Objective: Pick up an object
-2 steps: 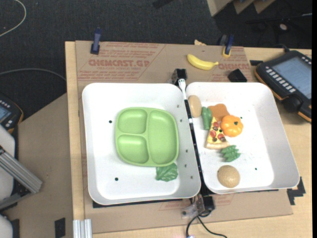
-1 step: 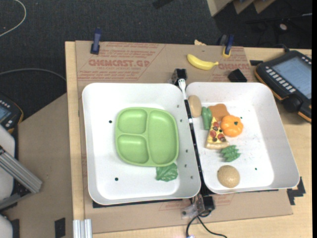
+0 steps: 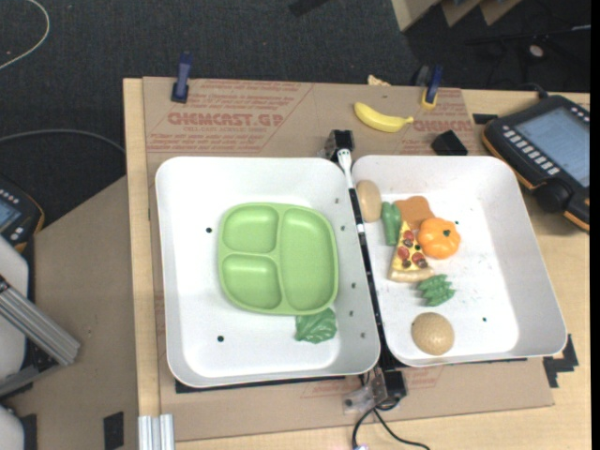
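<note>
Nearest, inside the right bin [image 3: 525, 251], a round tan bun [image 3: 432, 333] lies near its front rim; beyond it come a green leafy piece [image 3: 436, 290], a pizza slice [image 3: 409, 252] with its tip aimed away from the camera, an orange pumpkin [image 3: 439, 237] touching it, and a tan egg-shaped piece [image 3: 367, 198]. Left of that bin, the left bin [image 3: 183, 261] holds a green divided plate [image 3: 278, 257] with a lettuce leaf [image 3: 316, 326] at its front corner. Farther back, a banana [image 3: 382, 117] rests on the surface [image 3: 253, 115].

Two shallow white bins [image 3: 187, 195] [image 3: 525, 251]. One green three-compartment plastic tray [image 3: 277, 257]. Two leafy green toy pieces [image 3: 316, 327] [image 3: 436, 290]. One orange toy pumpkin [image 3: 439, 237]. One toy pizza slice [image 3: 409, 254]. One yellow toy banana [image 3: 381, 117]. Two blue clamps [image 3: 181, 77] [image 3: 431, 84].
</note>
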Controlling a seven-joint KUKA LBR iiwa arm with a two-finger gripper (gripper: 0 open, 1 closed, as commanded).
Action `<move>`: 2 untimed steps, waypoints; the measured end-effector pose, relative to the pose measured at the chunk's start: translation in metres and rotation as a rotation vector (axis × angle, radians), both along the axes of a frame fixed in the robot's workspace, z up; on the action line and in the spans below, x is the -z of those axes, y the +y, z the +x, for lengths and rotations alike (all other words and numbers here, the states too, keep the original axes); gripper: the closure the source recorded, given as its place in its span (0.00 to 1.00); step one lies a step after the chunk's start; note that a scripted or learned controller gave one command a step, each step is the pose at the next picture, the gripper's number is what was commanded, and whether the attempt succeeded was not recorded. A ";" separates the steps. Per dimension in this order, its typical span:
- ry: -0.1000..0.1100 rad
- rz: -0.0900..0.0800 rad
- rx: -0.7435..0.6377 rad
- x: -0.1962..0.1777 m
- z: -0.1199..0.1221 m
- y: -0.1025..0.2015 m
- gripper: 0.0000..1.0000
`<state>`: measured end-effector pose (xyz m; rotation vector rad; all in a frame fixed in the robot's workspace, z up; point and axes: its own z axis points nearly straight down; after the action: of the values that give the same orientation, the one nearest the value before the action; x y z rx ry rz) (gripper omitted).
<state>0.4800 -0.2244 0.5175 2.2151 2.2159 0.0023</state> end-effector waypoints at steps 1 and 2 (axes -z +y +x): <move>-0.004 -0.003 0.000 -0.011 0.001 0.000 1.00; -0.008 -0.006 -0.001 -0.022 0.001 0.000 1.00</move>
<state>0.4812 -0.2249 0.5394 2.2070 2.2108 0.0047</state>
